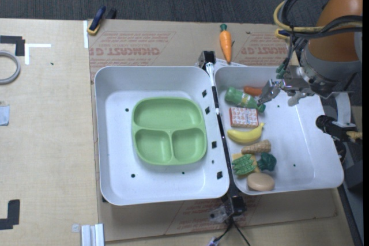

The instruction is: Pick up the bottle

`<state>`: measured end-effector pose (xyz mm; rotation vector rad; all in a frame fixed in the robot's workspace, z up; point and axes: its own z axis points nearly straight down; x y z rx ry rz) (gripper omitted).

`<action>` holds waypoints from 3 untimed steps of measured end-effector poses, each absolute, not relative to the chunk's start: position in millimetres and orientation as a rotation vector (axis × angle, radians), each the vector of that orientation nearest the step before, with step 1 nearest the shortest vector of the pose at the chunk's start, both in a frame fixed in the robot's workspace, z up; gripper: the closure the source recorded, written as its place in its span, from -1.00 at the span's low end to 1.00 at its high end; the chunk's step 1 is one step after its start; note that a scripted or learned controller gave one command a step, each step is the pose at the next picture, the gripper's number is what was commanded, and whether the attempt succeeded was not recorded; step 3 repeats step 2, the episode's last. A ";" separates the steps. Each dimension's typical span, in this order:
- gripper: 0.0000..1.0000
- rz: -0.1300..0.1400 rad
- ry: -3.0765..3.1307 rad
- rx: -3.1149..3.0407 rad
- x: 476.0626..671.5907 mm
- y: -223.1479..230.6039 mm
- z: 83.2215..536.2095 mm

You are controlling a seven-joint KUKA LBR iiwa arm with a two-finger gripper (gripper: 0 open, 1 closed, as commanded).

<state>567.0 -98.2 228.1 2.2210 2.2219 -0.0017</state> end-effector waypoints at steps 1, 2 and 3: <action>1.00 -0.002 2.220 2.221 567.4 -98.6 237.6; 1.00 -0.002 2.289 2.152 493.5 -96.5 254.5; 1.00 -0.002 2.289 2.152 493.5 -96.5 254.5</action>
